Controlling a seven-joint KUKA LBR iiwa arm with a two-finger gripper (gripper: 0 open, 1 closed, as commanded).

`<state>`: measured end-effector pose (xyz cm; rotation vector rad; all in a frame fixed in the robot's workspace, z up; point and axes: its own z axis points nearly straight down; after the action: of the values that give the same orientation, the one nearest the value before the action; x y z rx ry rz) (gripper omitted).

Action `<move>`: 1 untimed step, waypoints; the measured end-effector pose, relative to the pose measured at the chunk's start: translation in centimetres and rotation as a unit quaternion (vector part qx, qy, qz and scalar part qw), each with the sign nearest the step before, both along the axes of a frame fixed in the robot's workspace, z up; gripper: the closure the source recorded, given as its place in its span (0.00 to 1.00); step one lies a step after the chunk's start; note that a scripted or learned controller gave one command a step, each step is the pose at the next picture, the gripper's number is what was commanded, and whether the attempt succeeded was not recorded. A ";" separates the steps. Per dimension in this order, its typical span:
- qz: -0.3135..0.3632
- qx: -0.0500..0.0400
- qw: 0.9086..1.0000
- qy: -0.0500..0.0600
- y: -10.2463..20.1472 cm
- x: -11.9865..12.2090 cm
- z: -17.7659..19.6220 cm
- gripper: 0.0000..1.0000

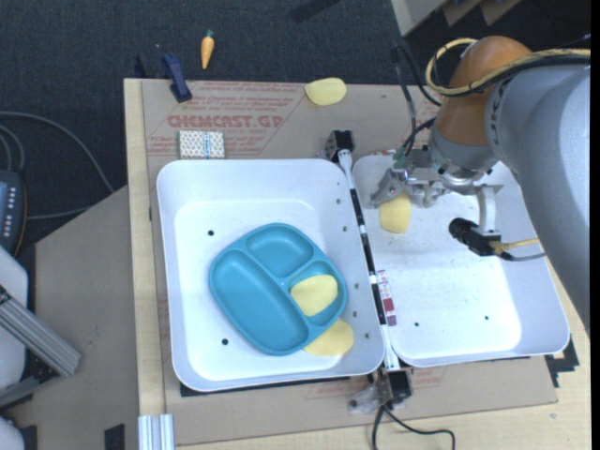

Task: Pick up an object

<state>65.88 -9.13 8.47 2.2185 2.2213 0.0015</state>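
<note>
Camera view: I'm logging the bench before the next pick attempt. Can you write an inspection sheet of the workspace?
Surface: cardboard-topped bench bearing left bin and right bin side by side.
Job's things: loose yellow piece in right bin, just below the gripper; blue divided plate in left bin, plated yellow piece in one compartment, third yellow piece at its near edge.
Clutter: stray yellow piece, patterned packet and blue object on bench outside bins.
Gripper: over right bin's far-left corner; grasp unclear.
Cables: grey cables on floor, left; black cable at near edge.
Surroundings: dark carpet; small carrot toy on it.
</note>
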 end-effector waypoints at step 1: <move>0.000 0.000 1.000 0.000 0.0 0.8 0.0 0.00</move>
<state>66.69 -9.15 8.49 2.2175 2.2215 0.0016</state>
